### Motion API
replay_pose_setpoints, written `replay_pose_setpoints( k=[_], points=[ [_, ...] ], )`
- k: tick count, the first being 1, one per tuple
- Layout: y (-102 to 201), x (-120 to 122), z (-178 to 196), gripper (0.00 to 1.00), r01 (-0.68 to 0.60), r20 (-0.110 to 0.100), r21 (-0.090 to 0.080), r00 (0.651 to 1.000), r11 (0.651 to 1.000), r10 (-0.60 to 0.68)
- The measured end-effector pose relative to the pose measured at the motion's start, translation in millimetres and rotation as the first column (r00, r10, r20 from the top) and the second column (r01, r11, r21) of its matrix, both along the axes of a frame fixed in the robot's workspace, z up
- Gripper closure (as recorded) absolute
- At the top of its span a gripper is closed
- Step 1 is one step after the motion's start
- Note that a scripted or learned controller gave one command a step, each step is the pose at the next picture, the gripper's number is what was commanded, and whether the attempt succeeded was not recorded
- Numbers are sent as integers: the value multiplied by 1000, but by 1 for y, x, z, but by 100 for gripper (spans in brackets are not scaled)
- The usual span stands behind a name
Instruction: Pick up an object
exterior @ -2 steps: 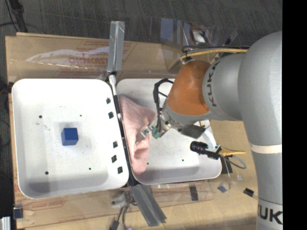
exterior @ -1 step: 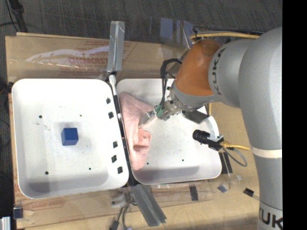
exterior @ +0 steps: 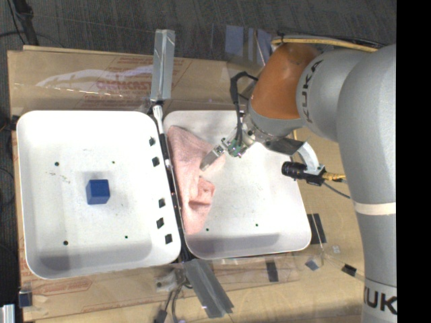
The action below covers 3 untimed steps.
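Cloth: pink, crumpled (exterior: 190, 173), lying in the right bin (exterior: 269, 241), bunched along that bin's 9 o'clock wall just beside the divider between the two bins. Its upper part spreads toward 12 o'clock; a thicker folded lump sits lower, toward 7 o'clock. It looks heaped against the wall, not spread flat, so folds stand up for a pinch grasp.

Blue cube (exterior: 98, 191) alone in the left bin (exterior: 40, 247), a little to the 9 o'clock side of that bin's middle, well apart from the arm.

Arm (exterior: 350, 99) reaches in from 3 o'clock; orange band (exterior: 286, 79) sits over the right bin's 12 o'clock edge. The hand (exterior: 219, 155) is down inside the right bin, slanted toward 8 o'clock, with its tip at or touching the cloth's 3 o'clock edge. Whether the hand is open or closed: cannot tell, since the tip is small and seen at a slant. Cloth between its tips is not evident, so no grasp recorded.

Judgement: the cloth is the likely target, being the item the hand meets; the cube is out of its line. The slanted approach probably suits the cloth's spot near the wall, where a straight drop risks striking the divider. Risk: soft fabric may slip, or only a thin edge gets caught.

Both bins sit on the bench (exterior: 81, 79), which is brown and cardboard-covered
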<state>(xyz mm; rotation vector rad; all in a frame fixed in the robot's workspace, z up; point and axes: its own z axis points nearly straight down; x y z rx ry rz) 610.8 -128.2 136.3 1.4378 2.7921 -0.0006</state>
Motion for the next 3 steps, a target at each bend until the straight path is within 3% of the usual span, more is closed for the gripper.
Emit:
replay_pose_setpoints(
  k=[1,2,3],
  points=[
    [5,42,-44,0,-8,-2,0,1000,1000,8],
    [5,43,-33,100,-12,-1,0,1000,1000,12],
    [83,46,60,100,127,-1,0,992,992,-127]
  ],
)
